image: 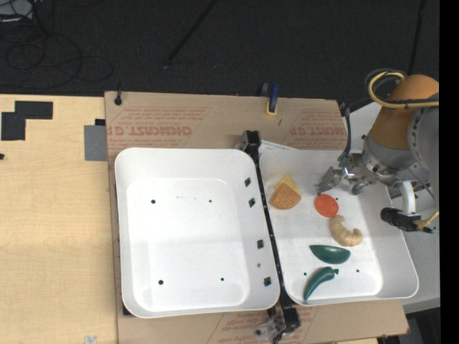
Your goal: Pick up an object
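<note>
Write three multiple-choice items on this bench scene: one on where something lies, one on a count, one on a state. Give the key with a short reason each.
1. Where do the toy items lie?
A. right bin
B. left bin
C. on the cardboard

2. How many items lie in that bin?
A. two
B. five
C. eight

3. What is between the gripper's fingers?
A. the red ball
B. the yellow wedge
C. nothing

Key: 1 A, all lie in the right bin. 2 B, yellow wedge, red ball, tan curved piece, dark green oval piece, green pepper-like piece. 3 C, the gripper hangs above and right of the ball, fingers apart, with nothing between them.
</note>
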### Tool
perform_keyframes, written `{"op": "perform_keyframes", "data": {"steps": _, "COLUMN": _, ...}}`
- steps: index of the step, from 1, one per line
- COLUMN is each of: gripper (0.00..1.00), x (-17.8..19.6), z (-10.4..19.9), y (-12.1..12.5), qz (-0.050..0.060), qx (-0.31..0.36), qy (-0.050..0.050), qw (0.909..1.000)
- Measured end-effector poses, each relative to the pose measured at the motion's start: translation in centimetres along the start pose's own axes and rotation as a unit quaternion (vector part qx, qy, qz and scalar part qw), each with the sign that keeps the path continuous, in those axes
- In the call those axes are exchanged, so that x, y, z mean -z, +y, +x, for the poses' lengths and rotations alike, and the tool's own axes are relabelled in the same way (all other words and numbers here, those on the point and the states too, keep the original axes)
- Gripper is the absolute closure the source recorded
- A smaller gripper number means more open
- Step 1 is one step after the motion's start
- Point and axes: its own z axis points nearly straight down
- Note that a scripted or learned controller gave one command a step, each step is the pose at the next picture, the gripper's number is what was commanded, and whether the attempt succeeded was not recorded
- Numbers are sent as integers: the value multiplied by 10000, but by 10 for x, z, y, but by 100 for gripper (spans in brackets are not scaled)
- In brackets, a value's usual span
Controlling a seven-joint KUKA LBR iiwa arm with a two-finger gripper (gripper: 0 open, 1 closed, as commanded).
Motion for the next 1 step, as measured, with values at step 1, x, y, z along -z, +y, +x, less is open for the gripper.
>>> {"op": "perform_keyframes", "data": {"steps": 1, "gripper": 0, "x": 0, "z": 0, "y": 0, "qz": 0, "qx": 0, "qy": 0, "qw": 10000}}
